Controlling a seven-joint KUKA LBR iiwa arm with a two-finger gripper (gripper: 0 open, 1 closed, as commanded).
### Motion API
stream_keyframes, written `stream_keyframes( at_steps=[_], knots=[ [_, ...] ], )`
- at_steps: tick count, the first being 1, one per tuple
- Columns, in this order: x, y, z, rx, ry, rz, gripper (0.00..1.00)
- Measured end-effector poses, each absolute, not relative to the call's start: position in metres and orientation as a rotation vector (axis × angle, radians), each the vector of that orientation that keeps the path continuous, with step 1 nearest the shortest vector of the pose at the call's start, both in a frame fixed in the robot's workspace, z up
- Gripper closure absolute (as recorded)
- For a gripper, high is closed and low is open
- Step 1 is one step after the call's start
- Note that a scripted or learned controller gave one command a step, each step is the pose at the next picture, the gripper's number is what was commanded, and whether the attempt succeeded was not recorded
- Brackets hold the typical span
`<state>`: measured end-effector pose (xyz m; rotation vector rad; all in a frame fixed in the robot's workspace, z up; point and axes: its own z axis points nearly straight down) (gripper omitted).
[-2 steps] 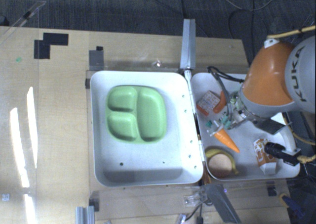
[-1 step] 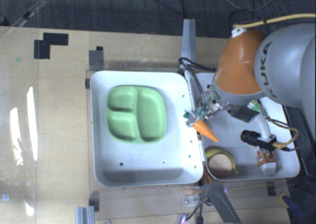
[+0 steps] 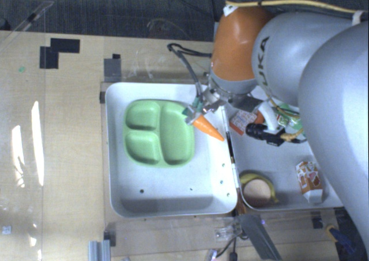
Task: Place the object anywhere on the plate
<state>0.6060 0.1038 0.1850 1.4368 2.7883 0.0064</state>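
Left bin (image 3: 173,199): carrot (image 3: 208,127) beneath end effector (image 3: 195,113)

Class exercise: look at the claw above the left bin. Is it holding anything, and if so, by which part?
The claw appears to grip an orange carrot-shaped object by its upper, wider end, at the right edge of the green plate; the pointed tip slants free toward the lower right.

Fingers (image 3: 195,112) pinch orange carrot (image 3: 208,127) at green plate (image 3: 159,132) right rim, left bin (image 3: 167,199).

Two white bins (image 3: 124,199), one green plate (image 3: 159,133), one carrot (image 3: 209,127), one carton (image 3: 308,180), one tape roll (image 3: 258,188).
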Motion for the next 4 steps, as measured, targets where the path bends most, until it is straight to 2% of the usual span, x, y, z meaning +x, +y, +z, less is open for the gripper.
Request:
stream_keyframes(
  at_steps=[1, 2, 3, 4],
  knots=[
    [0.608, 0.066, 0.265, 1.702, 2.63, 0.009, 1.0],
    [0.622, 0.081, 0.258, 1.897, 2.496, 0.006, 1.0],
    [0.613, 0.152, 0.195, 1.784, 2.584, 0.003, 1.0],
    [0.613, 0.152, 0.196, 1.783, 2.584, 0.004, 0.0]
  ],
)
